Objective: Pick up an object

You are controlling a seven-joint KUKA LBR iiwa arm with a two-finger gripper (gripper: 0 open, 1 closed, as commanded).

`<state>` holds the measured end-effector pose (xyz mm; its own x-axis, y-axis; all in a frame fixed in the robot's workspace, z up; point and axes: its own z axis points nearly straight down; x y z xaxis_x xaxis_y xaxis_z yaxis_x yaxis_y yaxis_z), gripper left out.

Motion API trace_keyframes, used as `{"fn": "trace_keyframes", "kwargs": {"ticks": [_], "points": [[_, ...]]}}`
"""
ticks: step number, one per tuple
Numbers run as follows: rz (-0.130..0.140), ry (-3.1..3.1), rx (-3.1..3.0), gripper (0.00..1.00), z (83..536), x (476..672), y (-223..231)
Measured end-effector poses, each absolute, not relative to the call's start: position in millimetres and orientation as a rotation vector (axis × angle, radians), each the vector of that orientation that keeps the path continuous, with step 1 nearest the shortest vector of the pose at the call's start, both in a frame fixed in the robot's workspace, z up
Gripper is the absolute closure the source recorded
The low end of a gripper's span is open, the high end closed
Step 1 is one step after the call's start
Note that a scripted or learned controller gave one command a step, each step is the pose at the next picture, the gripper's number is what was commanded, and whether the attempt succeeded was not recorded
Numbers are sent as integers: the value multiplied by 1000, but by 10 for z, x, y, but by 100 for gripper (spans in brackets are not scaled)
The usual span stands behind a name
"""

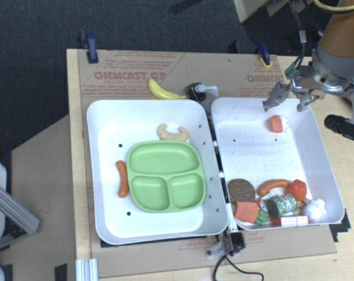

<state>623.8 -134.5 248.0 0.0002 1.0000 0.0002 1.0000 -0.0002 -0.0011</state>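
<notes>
Two spread, empty fingers of our gripper hang over the right bin, the small red piece lying just below them.

Open floor across middle of right bin; toy heap crowding its near end, orange piece alone near far wall.

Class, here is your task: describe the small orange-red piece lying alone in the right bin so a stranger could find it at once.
Start at the right bin, the one without the green plate. Look to its far end, just below the gripper, where a small orange-red piece lies. It lies alone on bare white floor, apart from the pile of toy food crowded at the bin's near end.
</notes>
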Motion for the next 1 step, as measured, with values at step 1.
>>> {"fn": "trace_keyframes", "kwargs": {"ticks": [1], "points": [[4,-2217,-2221,0,1497,6492,-1718]]}}
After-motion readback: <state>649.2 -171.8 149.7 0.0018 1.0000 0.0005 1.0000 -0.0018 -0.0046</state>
